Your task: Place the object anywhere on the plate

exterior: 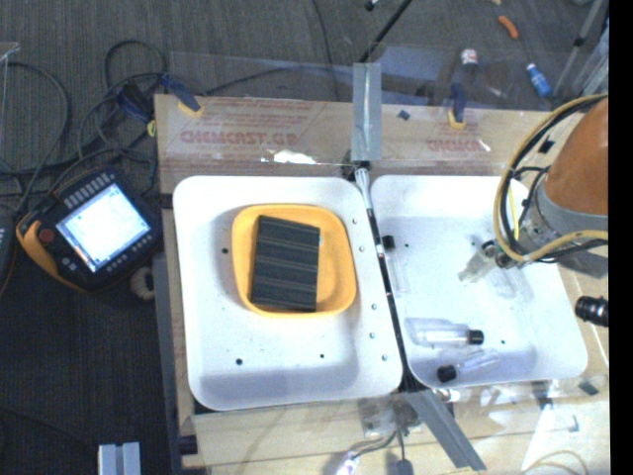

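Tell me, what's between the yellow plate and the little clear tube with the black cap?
In the camera view, between the yellow plate and the clear tube lie the white bins' rims and the metal divider strip where they meet.

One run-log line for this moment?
object: dark ridged block on yellow plate | bin: left | gripper: over right bin

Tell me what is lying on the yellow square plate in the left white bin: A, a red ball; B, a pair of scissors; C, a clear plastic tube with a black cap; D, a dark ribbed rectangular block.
D: a dark ribbed rectangular block lies flat on the yellow square plate in the left white bin, while the clear plastic tube with a black cap lies in the right white bin.
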You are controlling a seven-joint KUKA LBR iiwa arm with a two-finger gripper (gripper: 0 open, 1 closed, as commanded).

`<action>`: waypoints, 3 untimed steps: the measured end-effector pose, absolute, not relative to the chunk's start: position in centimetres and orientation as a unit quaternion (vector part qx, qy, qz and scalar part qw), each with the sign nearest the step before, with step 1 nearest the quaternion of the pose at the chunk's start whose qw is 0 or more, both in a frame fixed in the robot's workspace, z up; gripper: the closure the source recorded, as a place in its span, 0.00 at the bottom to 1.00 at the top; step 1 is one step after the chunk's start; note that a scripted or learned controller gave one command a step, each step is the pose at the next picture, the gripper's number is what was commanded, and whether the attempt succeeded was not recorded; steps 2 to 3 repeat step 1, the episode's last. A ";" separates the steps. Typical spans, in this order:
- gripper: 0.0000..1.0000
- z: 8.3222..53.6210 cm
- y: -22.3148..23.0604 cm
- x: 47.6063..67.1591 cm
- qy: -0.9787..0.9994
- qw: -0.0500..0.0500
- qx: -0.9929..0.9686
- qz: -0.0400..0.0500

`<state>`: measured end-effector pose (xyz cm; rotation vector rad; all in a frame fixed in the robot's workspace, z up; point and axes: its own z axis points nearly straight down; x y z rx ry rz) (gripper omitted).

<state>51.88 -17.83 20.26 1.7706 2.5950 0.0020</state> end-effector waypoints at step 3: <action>0.00 20.3 -17.8 51.9 0.826 0.000 0.564 0.001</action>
